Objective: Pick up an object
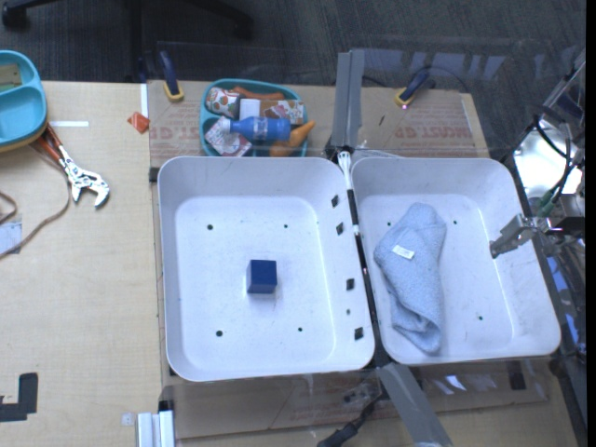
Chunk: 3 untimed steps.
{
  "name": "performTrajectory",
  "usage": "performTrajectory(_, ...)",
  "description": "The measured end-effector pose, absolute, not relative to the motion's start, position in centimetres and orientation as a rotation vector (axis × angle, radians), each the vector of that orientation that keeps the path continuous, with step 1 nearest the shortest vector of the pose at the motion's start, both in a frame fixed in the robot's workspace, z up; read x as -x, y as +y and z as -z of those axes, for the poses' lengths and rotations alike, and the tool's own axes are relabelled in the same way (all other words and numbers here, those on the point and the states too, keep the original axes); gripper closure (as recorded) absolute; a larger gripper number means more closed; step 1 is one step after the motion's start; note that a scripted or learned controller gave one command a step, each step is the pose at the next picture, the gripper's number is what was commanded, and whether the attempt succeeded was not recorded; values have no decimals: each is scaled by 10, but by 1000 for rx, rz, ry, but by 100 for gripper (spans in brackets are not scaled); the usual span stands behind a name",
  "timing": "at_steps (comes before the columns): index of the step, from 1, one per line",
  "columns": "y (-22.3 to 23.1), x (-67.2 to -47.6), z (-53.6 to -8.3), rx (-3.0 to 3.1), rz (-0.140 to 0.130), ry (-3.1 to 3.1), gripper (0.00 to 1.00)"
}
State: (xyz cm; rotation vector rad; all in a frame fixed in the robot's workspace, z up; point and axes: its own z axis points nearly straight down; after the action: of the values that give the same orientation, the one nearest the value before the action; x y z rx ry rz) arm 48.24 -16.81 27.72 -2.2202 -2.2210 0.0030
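Left bin (177,250): shallow, white, with rounded corners; it holds one small blue block (263,276).
Blue block: it sits a little below the middle of the left bin's floor, apart from every wall. It is nearly cubic, so it has no clear long axis; its edges run roughly square with the bin's sides, and its top face looks a shade lighter than the side facing the camera.
Right bin (507,277): the same kind of white tray, touching the left one along the middle seam; it holds a light blue cloth (416,277).
Cloth: crumpled and folded over itself, with its long axis running from the upper middle of the bin down toward the near wall, leaning slightly to the right at the bottom. A small white tag lies on its upper part. Its lower end bunches up near the bin's front edge.
Claw (507,238): at the right bin's right rim, above the wall and well apart from both the cloth and the block. Only a grey metal tip is visible, pointing left and down; the view is too poor here to tell whether it is spread or pressed together, though nothing appears between its tips.
Worktop (84,324): light wood, left of the bins.
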Motion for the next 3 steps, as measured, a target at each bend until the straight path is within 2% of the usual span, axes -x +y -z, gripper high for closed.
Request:
performTrajectory(1,-116,-503,-250,2402,-6,-2021,0)
performTrajectory(2,-159,-520,-265,2564,-4,-1816,0)
performTrajectory(3,-58,-524,-214,2636,-8,-1705,0)
